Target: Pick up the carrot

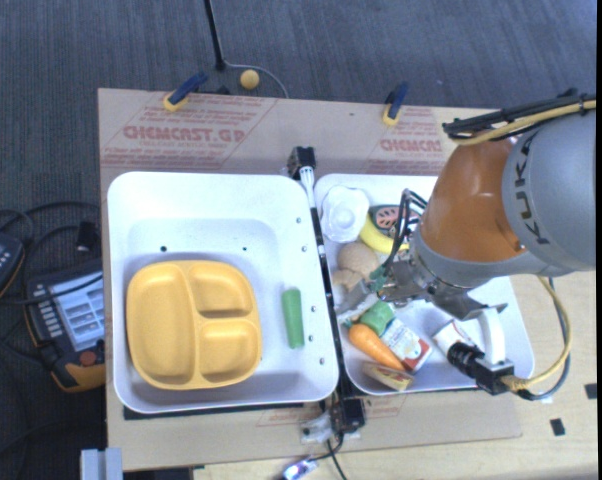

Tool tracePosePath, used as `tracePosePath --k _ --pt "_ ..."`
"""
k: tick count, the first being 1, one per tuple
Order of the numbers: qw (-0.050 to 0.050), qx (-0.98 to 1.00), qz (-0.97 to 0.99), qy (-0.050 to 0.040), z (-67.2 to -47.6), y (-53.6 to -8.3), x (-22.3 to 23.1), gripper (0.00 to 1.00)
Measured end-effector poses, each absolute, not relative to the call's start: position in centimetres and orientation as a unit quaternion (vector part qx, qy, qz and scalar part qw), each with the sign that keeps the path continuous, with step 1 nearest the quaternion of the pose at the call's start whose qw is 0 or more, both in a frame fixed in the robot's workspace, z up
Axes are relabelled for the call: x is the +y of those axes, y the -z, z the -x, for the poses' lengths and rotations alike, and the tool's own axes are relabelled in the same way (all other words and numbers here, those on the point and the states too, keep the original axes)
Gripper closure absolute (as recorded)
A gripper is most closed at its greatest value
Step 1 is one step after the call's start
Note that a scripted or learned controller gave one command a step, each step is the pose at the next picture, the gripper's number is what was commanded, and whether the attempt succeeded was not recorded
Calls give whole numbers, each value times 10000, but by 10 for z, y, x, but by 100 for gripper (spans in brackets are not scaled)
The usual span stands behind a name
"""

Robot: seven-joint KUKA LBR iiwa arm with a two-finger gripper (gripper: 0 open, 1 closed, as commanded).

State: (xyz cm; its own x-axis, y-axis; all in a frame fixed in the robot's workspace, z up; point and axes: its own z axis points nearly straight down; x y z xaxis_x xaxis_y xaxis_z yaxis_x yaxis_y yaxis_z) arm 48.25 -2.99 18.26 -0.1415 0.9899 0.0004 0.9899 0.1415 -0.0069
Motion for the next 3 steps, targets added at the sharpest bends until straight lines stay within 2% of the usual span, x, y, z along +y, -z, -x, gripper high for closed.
tracePosePath --k 1,2,3 --pt "-8 -8164 5774 29 -487 -90 -98 0" --pt "-47 -8157 5784 37 -489 -101 -99 100" --pt "-29 -7792 6268 25 -495 -224 -32 100"
